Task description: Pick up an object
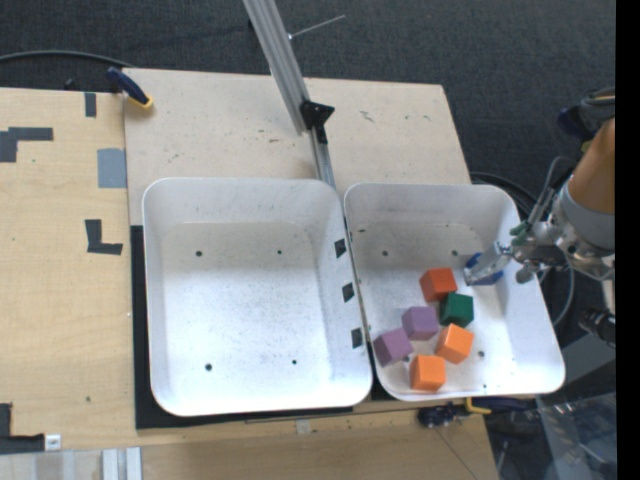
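Several small blocks lie in the right bin, grouped in its near half: a red-orange block, a green block, two purple blocks and two orange blocks. My gripper reaches in over the bin's right wall and hangs just right of the red-orange and green blocks, close to them. A small bluish shape sits at its tip; I cannot tell whether it is part of the gripper or a separate thing.
The left bin stands beside the right one, sharing a raised middle rim. A slanted metal rail crosses the bench behind the bins. Cables hang by the arm at the right edge.
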Action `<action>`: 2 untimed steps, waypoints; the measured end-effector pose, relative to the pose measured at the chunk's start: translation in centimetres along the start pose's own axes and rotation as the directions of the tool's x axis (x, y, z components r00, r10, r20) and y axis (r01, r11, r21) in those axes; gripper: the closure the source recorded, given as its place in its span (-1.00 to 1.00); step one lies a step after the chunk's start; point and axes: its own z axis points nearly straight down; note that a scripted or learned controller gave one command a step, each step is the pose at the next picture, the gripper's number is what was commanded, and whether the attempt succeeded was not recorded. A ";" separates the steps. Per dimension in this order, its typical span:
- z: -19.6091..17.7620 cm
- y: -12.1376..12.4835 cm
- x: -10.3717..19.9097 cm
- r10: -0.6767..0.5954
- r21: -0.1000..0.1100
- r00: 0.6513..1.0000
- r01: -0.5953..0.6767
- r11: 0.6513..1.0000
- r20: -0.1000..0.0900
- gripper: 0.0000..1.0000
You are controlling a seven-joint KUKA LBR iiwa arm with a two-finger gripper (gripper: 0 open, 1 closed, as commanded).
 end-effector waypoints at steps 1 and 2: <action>6.3 0.4 0.1 -0.001 0.001 1.000 0.001 1.000 0.000 -1.00; 11.8 0.2 0.2 -0.001 0.000 1.000 0.001 1.000 0.000 -1.00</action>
